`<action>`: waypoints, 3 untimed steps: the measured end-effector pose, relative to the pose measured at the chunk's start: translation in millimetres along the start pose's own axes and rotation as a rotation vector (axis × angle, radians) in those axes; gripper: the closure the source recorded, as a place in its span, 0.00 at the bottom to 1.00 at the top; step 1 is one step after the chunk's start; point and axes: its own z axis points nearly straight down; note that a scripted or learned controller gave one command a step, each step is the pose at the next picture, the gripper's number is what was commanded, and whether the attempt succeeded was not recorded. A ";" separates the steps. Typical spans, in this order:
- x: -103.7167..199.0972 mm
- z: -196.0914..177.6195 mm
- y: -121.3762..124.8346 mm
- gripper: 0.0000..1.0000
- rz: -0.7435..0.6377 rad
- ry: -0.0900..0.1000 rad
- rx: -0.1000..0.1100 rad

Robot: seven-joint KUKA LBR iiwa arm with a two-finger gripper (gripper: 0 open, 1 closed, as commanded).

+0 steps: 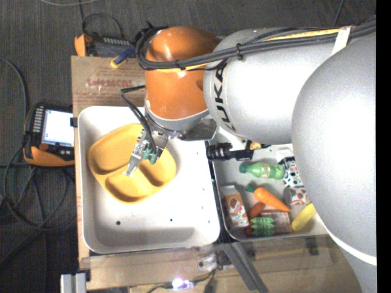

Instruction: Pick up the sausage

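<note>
The sausage [256, 210], a short reddish-brown piece, lies in the right bin [218, 182] between a red food packet [236, 209] and a carrot [270, 199]. My gripper [142, 159] hangs over the left bin [153, 224], above a yellow two-section dish [116, 154], well to the left of the sausage. Nothing from the right bin is at the gripper. The grey arm with its orange band [177, 78] covers the top of the right bin.
In the right bin there are also a green bottle [263, 170], a green item [264, 226] and a yellow piece [303, 217] near the front. A handheld controller [52, 133] lies on the floor left of the bench.
</note>
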 end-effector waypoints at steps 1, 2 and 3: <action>36.0 -33.0 15.4 1.00 -0.019 0.002 -0.002; 37.2 17.2 13.2 1.00 0.038 0.004 0.000; 37.5 11.6 13.1 1.00 0.040 0.010 0.005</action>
